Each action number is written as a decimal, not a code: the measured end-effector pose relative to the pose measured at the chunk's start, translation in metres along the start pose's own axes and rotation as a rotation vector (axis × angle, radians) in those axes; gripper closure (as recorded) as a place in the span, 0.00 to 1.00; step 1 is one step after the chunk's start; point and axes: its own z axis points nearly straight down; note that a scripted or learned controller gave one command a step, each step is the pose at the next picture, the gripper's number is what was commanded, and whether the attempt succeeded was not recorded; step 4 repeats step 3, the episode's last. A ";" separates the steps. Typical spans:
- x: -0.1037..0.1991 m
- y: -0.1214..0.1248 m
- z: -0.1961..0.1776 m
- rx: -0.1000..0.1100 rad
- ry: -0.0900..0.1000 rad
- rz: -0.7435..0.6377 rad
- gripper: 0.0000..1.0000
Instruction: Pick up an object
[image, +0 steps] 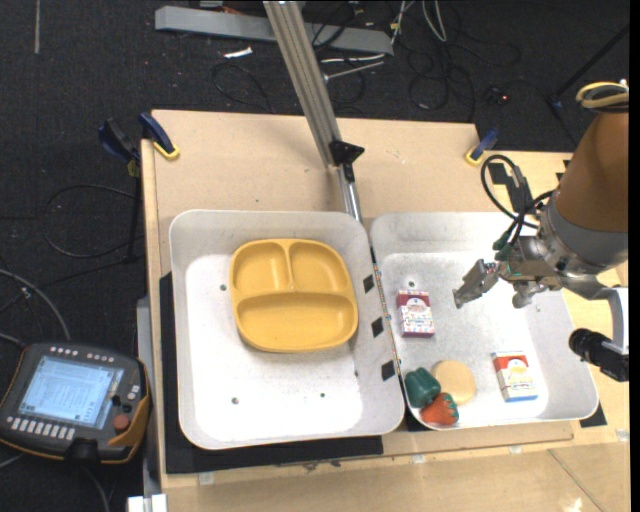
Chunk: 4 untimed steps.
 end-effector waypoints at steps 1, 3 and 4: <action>0.000 0.000 0.000 0.000 0.000 0.001 0.00; -0.001 -0.016 0.102 0.007 0.001 0.003 0.00; -0.001 -0.016 0.102 0.007 0.001 0.003 0.00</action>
